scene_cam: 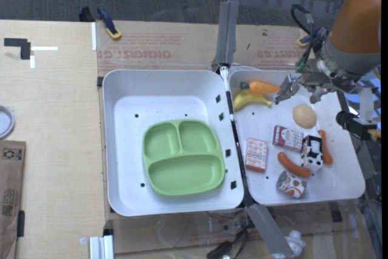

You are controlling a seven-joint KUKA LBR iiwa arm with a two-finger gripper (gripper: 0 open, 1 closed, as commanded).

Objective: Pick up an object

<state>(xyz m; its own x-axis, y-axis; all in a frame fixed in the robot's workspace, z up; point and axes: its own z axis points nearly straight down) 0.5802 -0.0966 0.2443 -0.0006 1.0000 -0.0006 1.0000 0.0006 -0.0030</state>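
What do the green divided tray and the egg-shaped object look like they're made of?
Green tray: likely molded plastic, matte with a soft sheen, uniform color, rounded compartment ridges. Egg: smooth, pale tan, evenly colored; probably a plastic or wooden toy, though the view leaves that open.

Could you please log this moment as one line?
gripper: above right bin, beside carrot | holding: nothing | green tray: left bin

In the right white bin (345,188) I see an orange toy carrot (264,87) lying above a yellow toy banana (250,100), with a beige egg (304,115) near them. Lower lie two small red-and-white cartons (256,154), a red sausage (293,165), a black-and-white cow figure (313,153) and a tipped can (291,184).
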